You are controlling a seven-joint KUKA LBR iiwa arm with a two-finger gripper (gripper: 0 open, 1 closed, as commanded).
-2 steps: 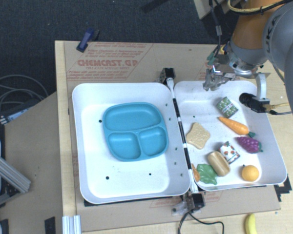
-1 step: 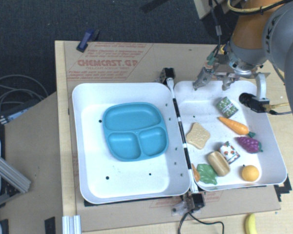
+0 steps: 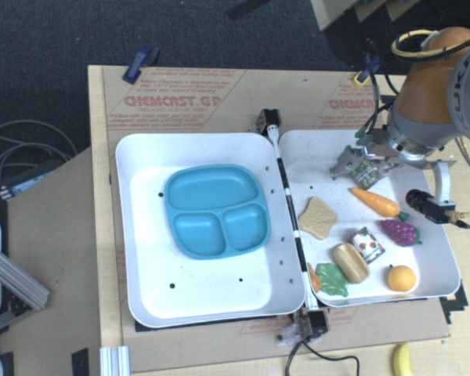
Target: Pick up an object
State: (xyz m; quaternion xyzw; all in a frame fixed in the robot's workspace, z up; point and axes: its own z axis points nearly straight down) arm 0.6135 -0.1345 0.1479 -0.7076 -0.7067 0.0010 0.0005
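1. Camera view is being taken up by a wooden bench [image 3: 219,92] on which two shallow white bins are being borne side by side, the left white bin [image 3: 141,210] and the right white bin [image 3: 313,151].
2. A blue three-compartment plastic tray [image 3: 216,210] is being carried flat in the middle of the left white bin.
3. The grey arm with its orange band [image 3: 431,77] is being reached in from the right, and the two-finger gripper [image 3: 363,168] is being held low over the upper part of the right white bin.
4. The metal fingers [image 3: 348,165] are being shown splayed apart, and nothing is being seen held between them.
5. An orange toy carrot [image 3: 374,202] is being left just below and to the right of the gripper, lying slantwise and close to the fingers.
6. A tan slice of toy bread [image 3: 317,218] is being kept near the divider between the bins.
7. A purple bunch of toy grapes [image 3: 399,231] is being seen near the right wall.
8. A small red-and-white box [image 3: 367,245], a tan bread roll [image 3: 350,262], a green leafy toy [image 3: 330,279] and a round orange fruit [image 3: 401,278] are being grouped along the lower part of the right white bin.
9. A yellow banana [image 3: 402,360] is being left on the bench below the bins.
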